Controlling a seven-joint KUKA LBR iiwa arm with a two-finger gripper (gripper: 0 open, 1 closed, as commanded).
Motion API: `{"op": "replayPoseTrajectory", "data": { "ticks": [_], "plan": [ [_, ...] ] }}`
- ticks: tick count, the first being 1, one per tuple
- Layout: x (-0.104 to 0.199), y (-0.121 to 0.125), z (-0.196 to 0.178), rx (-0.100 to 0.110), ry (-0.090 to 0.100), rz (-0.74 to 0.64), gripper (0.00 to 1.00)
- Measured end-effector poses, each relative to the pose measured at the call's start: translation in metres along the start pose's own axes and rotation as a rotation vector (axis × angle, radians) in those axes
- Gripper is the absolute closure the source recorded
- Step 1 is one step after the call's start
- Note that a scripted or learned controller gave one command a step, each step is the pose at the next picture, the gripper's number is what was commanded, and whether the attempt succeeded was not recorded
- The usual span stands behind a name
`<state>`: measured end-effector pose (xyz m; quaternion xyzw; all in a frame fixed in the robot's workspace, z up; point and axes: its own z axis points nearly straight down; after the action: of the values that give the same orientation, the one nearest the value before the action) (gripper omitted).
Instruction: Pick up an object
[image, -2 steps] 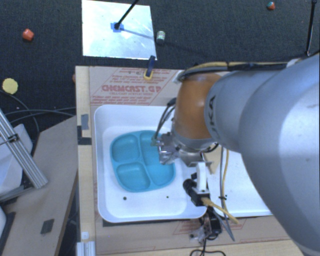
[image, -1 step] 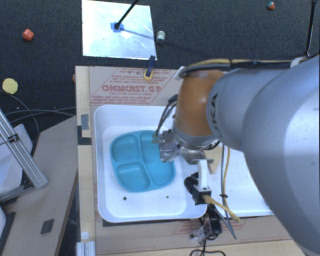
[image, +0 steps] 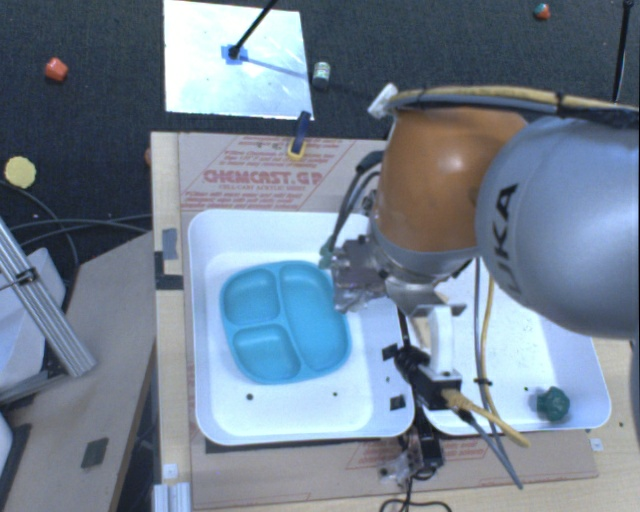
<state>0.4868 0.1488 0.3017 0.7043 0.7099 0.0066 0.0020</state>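
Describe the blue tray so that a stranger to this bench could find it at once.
Start at the two shallow white bins on the bench and take the left bin, the one away from the arm's side. Lying flat on its floor is the blue tray, light blue with rounded corners. It is divided into three compartments, unlike the small dark green object in the right bin.

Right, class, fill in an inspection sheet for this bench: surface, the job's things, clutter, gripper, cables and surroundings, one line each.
Surface: two shallow white bins side by side, the left bin and the right bin, on a board printed with red lettering.
Job's things: a blue divided tray lies in the left bin; a small dark green object sits in the right bin's near corner.
Clutter: nothing seen in the bins.
Gripper: hidden under the arm's wrist; state cannot be told.
Cables: a yellowish cable hangs along the arm.
Surroundings: dark floor with a red object and a yellow ball.
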Motion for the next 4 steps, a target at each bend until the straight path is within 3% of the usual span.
{"op": "replayPoseTrajectory", "data": {
  "ticks": [1,2,3,4],
  "plan": [
    [0.030,-0.001,0.041,0.014,-0.006,0.001,1.00],
    [0.028,-0.001,0.067,0.015,-0.007,0.008,1.00],
    [-0.033,0.061,0.114,0.010,-0.008,0.013,1.00],
    [-0.002,0.040,-0.051,-0.006,0.001,0.000,1.00]
  ]
}}
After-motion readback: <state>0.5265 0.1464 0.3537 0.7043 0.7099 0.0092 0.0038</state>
